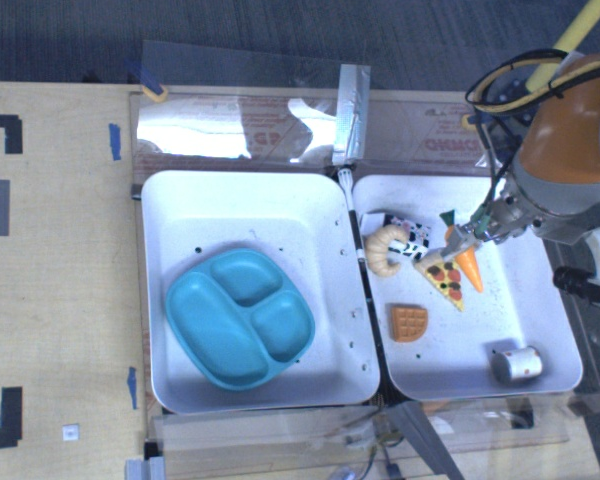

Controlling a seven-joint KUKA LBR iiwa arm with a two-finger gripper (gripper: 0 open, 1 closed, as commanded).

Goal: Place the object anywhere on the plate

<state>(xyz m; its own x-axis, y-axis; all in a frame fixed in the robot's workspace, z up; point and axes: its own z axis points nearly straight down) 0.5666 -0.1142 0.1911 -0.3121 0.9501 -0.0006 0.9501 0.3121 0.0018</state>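
Nearest to you, at the lower edge of the right-hand white bin (540, 298), lies a small silver metal cylinder (516, 364) on its side. Take that bin as your landmark; everything loose sits inside it.

The gripper (472, 232) hangs low over the bin's upper middle, reaching in from the grey arm with its orange band (565, 143) at the bin's right. Whether it is open or closed you cannot tell from here (the tips blur into the toys beneath them), and nothing can be seen held in it.

Directly under it, an orange plastic carrot with a green top (468, 264) lies slanted on the bin floor. Touching the carrot's left side is a toy pizza slice, yellow with red spots (443, 278). Just beyond that, toward the bin's left wall, you see a small black-and-white toy (414, 238) pressed against a tan, curled croissant-shaped toy (384, 249). Below this cluster, apart from it, rests a small orange waffle-patterned piece (409, 323).

Across the bin's left wall, in the neighbouring white bin (180, 208), a light blue plastic plate with three compartments (240, 316) sits at a tilt in the middle of the floor, well apart from all the toys.
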